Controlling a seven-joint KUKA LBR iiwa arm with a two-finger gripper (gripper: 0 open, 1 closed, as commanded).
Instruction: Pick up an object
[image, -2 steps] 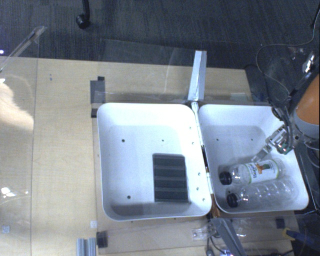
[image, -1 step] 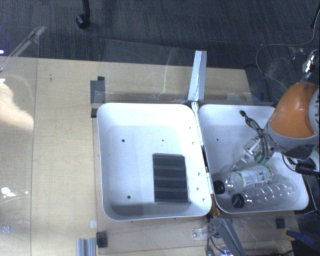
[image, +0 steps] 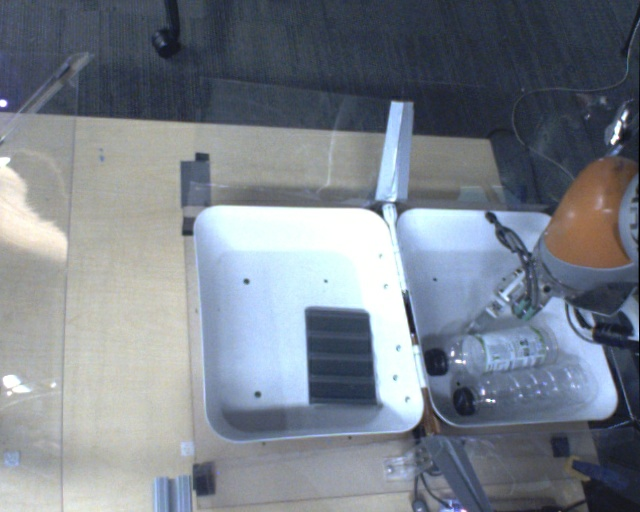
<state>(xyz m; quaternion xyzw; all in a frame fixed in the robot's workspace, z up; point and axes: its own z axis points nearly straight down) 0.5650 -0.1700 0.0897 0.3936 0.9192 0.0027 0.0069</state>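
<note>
Clear bottle (image: 497, 352) just below tool (image: 512, 296)

The arm (image: 596, 232) is a rounded, smooth-shelled body; its widest visible part is a domed orange band (image: 592, 215), glossy, with a soft highlight on top; below the band sits a grey collar, darker along its lower rim; a pale grey disc-like section shows at the far right edge; thin black cables (image: 508, 240) loop out from the wrist; the gripper (image: 515, 298) is small, pale and metallic, with a greenish patch and dark fittings, too blurred to make out finer detail.
</note>
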